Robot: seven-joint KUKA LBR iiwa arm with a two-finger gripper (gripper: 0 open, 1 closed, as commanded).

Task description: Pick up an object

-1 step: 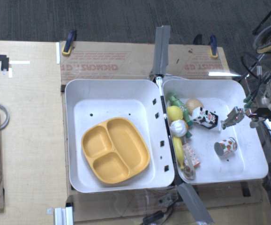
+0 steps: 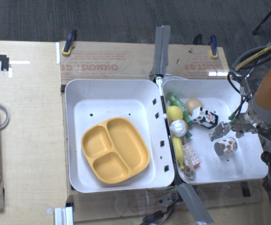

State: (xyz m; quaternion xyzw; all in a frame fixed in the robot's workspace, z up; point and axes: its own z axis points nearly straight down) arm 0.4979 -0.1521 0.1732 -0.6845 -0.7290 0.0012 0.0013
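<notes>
Along the left wall of the right bin lies a cluster of small things. It includes a green item, a yellow lemon, a tan round piece, a black-and-white cow toy, a silver ball, a banana and a pink packet. A small white cup with red marks lies apart, toward the bin's right side. My gripper hangs just above and behind this cup, reaching in from the right.
The left bin holds a yellow divided plate. A grey divider bar runs between the bins at the back. Cables and the arm's orange band crowd the right edge. Blue clamps hold the cardboard behind.
</notes>
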